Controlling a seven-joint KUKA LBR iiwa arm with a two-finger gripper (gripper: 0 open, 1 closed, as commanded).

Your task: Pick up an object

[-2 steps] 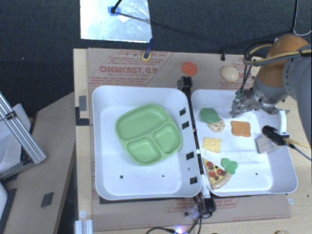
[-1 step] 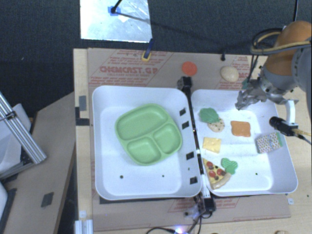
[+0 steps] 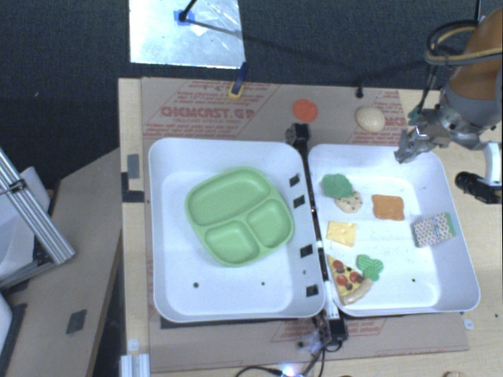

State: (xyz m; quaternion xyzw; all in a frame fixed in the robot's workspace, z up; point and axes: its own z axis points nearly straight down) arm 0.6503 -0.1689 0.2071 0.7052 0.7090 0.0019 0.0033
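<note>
Right bin (image 3: 456,234) has a bunch of toy food lying flat and loose: a leafy green piece (image 3: 337,184) at the upper left touching a pale cookie-looking round (image 3: 349,203) just below it, and an orange square (image 3: 387,207) off to their right. Below those sits a yellow cheese square (image 3: 341,233), with a pizza slice (image 3: 348,280) near the front edge and a small green broccoli-ish bit (image 3: 369,266) touching its right side. Over by the right wall there's a patterned grey-green block (image 3: 434,229), tilted and well apart from the rest.
</note>
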